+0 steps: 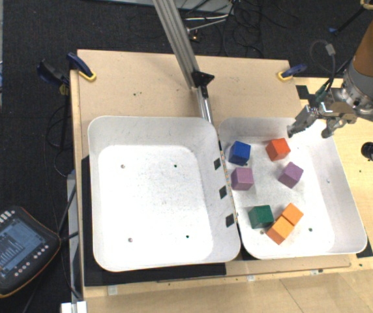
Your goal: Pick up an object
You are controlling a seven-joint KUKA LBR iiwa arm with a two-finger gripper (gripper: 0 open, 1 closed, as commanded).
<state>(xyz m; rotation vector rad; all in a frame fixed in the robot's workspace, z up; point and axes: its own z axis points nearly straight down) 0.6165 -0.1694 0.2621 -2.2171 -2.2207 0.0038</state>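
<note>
Several small blocks lie in the right bin (333,194): a blue cube (239,152), a red-orange cube (277,149), two purple cubes (242,178) (291,174), a green cube (261,216) and two orange cubes (292,214) (279,229) touching each other. My gripper (312,126) hangs over the bin's far right rim, up and to the right of the red-orange cube. Its fingers (296,126) are spread apart with nothing between them.
The left bin (108,135) sits beside the right one on the wooden bench. A slanted metal pole (177,34) crosses the back and ends at the gap between the bins. Clamps (82,67) (291,72) sit at the bench's far corners. A teach pendant (10,250) lies at bottom left.
</note>
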